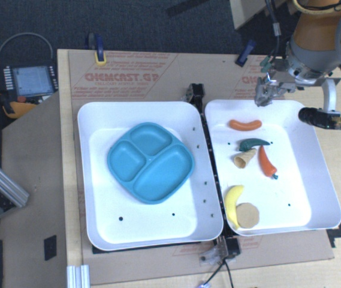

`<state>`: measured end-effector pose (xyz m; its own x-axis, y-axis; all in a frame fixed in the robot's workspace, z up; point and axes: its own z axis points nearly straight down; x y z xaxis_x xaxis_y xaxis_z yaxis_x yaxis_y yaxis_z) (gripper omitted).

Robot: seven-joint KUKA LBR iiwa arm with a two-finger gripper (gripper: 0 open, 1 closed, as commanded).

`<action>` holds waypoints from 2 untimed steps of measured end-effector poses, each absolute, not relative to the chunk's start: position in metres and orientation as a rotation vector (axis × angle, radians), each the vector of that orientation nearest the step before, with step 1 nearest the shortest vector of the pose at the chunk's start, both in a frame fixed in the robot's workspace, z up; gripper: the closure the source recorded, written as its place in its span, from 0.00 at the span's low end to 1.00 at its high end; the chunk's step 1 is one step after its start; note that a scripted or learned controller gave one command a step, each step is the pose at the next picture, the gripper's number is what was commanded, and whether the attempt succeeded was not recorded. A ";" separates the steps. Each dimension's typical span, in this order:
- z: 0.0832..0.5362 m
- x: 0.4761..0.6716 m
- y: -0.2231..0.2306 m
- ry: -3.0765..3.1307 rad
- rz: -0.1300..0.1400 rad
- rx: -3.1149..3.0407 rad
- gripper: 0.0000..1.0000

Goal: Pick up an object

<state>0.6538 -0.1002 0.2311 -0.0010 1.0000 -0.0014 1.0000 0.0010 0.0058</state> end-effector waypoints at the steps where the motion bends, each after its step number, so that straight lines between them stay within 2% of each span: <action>1: 0.234 0.629 -0.041 2.230 0.000 2.217 1.00; 2: 0.221 0.606 0.010 2.231 -0.002 2.218 1.00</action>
